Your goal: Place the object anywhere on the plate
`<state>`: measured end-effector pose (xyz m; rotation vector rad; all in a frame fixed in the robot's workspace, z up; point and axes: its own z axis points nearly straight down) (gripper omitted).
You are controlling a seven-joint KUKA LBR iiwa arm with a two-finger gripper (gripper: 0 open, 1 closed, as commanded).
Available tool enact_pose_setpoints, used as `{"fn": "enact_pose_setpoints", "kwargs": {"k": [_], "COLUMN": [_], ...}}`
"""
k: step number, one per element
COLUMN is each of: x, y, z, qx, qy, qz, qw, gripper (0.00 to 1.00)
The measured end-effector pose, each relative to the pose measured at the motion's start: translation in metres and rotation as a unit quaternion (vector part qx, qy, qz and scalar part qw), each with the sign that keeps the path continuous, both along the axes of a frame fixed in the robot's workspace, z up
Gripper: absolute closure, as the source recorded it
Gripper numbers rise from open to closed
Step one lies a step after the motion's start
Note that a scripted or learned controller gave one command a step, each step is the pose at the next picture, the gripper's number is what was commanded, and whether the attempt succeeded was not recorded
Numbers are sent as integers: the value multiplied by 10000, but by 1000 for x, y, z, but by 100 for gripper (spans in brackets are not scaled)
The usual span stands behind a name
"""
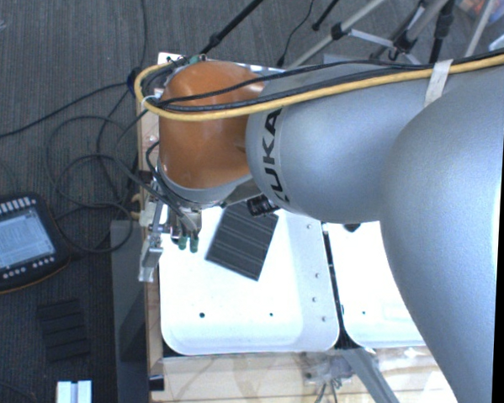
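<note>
A dark grey ribbed rectangular plate lies tilted in the left white bin, towards its far side. My gripper hangs below the orange wrist band, over the bin's left edge and just left of the plate. I see nothing that I can name as held in it. The arm's grey body covers the far part of both bins and whatever lies there.
The right white bin shows only its near left corner under the arm. A teach pendant and cables lie on the floor at left. The wooden bench edge runs along the front.
</note>
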<state>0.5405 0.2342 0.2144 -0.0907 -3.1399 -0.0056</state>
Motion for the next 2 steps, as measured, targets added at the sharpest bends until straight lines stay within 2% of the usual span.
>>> {"fn": "enact_pose_setpoints", "kwargs": {"k": [1, 2], "x": [-11, -30], "y": [-55, -122], "z": [72, 221], "qx": [-15, -20], "qy": [-18, -26], "qz": [1072, -194], "qw": [9942, 9998], "gripper": [0, 0]}}
